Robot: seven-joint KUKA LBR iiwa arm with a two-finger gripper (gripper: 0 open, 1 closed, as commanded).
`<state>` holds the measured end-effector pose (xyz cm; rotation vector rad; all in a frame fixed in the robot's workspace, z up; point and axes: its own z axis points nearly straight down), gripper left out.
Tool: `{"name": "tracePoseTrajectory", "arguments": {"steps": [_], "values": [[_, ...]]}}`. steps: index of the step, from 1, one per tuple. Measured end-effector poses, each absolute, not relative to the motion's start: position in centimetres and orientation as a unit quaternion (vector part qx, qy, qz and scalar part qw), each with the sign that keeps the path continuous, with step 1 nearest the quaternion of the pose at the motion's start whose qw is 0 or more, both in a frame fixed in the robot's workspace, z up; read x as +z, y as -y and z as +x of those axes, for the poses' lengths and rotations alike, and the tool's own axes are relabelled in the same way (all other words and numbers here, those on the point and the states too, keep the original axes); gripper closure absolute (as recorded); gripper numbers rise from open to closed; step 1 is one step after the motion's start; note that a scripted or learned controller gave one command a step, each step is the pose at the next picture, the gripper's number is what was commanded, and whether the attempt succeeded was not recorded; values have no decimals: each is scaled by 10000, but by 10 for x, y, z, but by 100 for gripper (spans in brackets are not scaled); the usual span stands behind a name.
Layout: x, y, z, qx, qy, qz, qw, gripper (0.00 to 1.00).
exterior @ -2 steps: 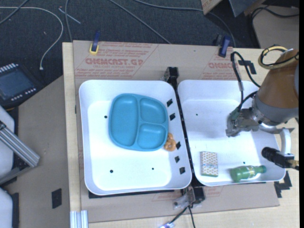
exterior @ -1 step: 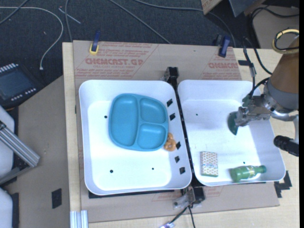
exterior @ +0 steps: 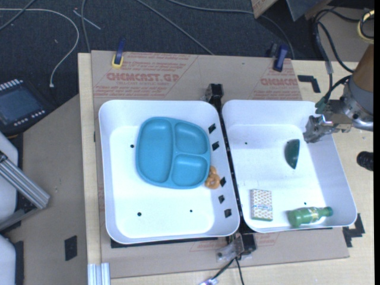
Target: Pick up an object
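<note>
Bottle (exterior: 309, 216) lies near-right in the right bin (exterior: 341, 177), a box (exterior: 261, 204) just left, a teal piece (exterior: 292, 153) beyond. Tool (exterior: 313, 130) hovers at the far-right rim, grip state unclear.

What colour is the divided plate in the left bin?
Light blue. The plate shows best in the camera view, looking down on it.

The arm (exterior: 362, 97) is cut off by the right edge; the small orange-brown thing (exterior: 212, 179) beside the blue tray (exterior: 172, 153) is too small to identify.
</note>
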<state>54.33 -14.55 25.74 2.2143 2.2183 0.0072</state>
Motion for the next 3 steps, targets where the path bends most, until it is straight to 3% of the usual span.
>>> {"name": "tracePoseTrajectory", "arguments": {"steps": [1,3], "values": [[261,145,544,8,-7076,7066,11,100],[232,53,578,2,-7092,7050,-18,100]]}}
